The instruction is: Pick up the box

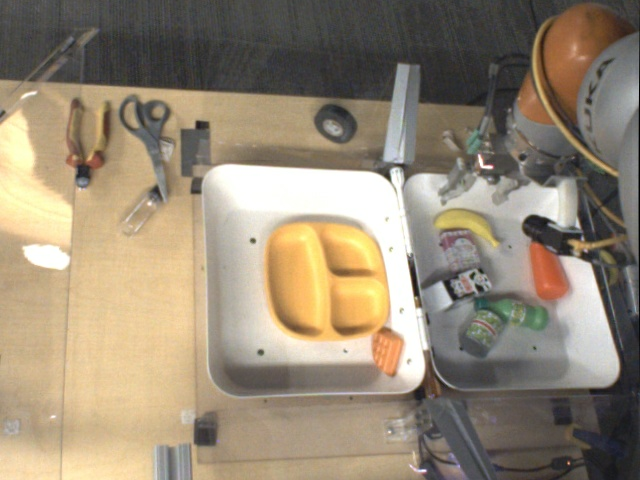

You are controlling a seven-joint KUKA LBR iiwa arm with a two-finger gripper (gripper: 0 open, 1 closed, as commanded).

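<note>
The tool [483, 171] hovers with fingers spread, empty; the box [468, 284] lies below it, needing a descent.

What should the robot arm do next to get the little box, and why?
Probably move the gripper toward the near side of the right bin and lower it over the box. The gripper sits up at the bin's far edge, beyond the banana, and the box lies untouched among the other items.
</note>
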